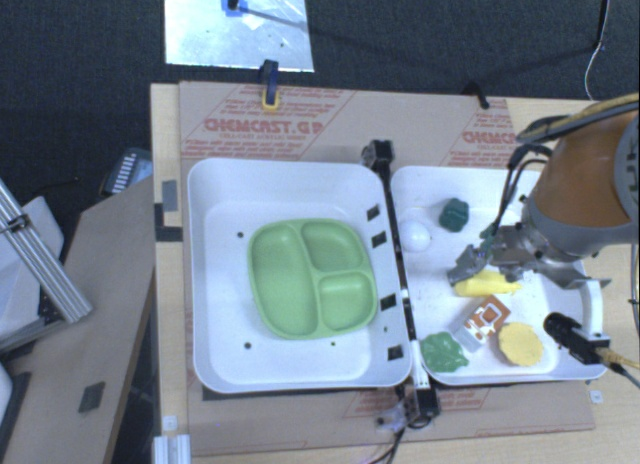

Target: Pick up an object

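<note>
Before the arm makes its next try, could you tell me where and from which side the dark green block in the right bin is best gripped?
Probably across the middle of the dark green block, coming straight down from above. It sits apart near the back of the right bin, with bare floor on each side for a finger, and looks compact and chunky. The white ball is its nearest neighbour, not touching.

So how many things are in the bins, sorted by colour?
Green: 3, the divided plate, a dark green piece and a leafy green piece.
Yellow: 2, a long yellow piece under the end effector and a round yellow piece.
White: 1, a ball.
Orange and white: 1, a small box.
Total: 7.
</note>
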